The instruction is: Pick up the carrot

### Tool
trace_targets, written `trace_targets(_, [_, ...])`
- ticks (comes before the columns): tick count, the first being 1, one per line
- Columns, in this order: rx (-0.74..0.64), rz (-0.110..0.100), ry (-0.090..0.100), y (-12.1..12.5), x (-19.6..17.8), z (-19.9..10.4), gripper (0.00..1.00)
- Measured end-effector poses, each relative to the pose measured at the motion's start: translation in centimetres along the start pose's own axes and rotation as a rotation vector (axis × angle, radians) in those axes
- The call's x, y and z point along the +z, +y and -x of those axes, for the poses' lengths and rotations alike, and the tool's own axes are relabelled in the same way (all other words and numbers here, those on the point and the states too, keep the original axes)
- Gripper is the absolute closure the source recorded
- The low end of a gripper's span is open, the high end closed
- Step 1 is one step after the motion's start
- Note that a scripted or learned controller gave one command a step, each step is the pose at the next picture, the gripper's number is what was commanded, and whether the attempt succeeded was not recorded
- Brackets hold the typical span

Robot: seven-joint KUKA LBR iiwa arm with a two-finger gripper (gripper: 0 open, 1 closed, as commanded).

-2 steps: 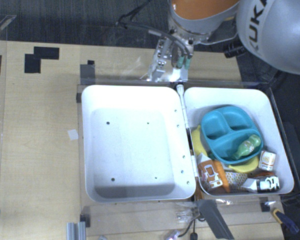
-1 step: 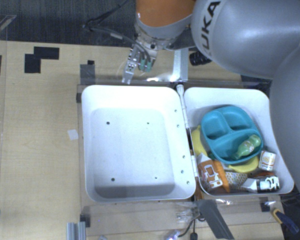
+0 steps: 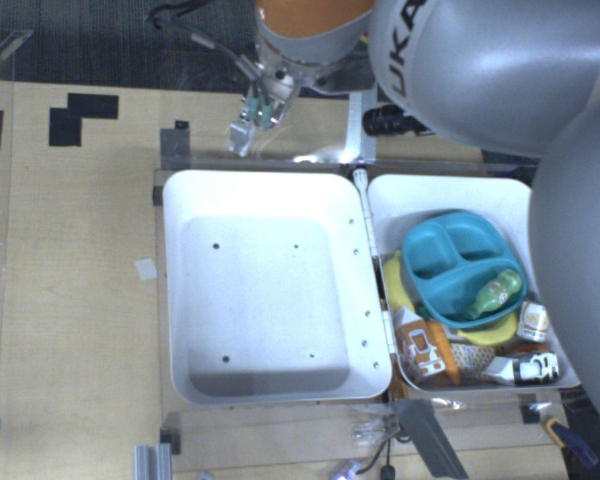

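gripper: up past the far edge of the left bin, over the bench. Can't tell if spread or pressed together.
carrot: well apart from gripper, in the right bin, by its near edge. Looks like the orange strip beside a brown packet; not 100% sure.
room: left bin, just near-side of gripper, has lots of open floor.
tight spot: blue plate w/ green bottle sits just past the carrot.
writing: "UKA" on the grey arm. Packet print too blurry to read.
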State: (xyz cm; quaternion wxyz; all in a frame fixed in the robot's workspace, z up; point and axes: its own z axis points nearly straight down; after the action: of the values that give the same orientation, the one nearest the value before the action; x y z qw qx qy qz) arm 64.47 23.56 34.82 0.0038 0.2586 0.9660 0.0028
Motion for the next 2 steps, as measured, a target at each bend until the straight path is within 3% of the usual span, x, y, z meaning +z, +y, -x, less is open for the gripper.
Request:
trace_targets(1, [0.000,0.000,0.000,0.0,0.0,0.0,0.00])
trace_targets(2, [-0.025,-0.001,0.001,-1.4,3.3,0.3,0.00])
